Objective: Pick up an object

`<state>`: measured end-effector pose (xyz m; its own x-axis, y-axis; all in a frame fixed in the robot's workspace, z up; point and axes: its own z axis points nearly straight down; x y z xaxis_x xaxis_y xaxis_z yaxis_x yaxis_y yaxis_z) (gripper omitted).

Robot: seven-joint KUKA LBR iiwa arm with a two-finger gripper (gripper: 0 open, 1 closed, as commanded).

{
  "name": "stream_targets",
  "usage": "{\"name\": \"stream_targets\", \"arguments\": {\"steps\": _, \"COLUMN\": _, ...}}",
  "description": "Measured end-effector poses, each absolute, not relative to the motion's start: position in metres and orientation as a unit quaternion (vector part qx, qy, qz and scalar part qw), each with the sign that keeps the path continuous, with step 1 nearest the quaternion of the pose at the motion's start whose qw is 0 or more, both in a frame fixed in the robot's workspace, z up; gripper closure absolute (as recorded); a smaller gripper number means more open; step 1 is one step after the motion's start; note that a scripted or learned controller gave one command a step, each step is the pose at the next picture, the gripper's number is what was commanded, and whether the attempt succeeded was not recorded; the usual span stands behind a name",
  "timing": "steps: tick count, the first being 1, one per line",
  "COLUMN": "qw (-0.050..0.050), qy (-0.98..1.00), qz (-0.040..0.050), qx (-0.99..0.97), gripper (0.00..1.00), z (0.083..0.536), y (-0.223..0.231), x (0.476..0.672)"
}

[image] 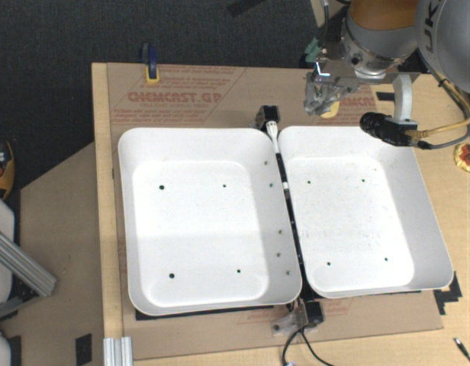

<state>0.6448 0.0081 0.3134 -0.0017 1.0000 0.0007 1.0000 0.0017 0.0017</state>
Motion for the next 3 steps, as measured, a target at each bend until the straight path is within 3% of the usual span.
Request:
{"name": "stream_targets", "arguments": {"steps": 1, "qw": -0.004, "qy": 0.709, "qz": -0.0030, "qx": 0.705, "gripper": 1.00, "z": 0.216, "y": 0.068, "x": 0.652}}
{"name": "stream_targets", "arguments": {"steps": 2, "qw": 0.004, "qy": 0.706, "qz": 0.0031, "qx": 0.708, "gripper": 1.00, "z": 0.303, "y": 0.032, "x": 0.640}}
{"name": "stream_targets", "arguments": {"steps": 3, "qw": 0.001, "qy": 0.708, "qz": 0.0014, "qx": 0.707, "gripper": 1.00, "z": 0.322, "y": 0.044, "x": 0.619}}
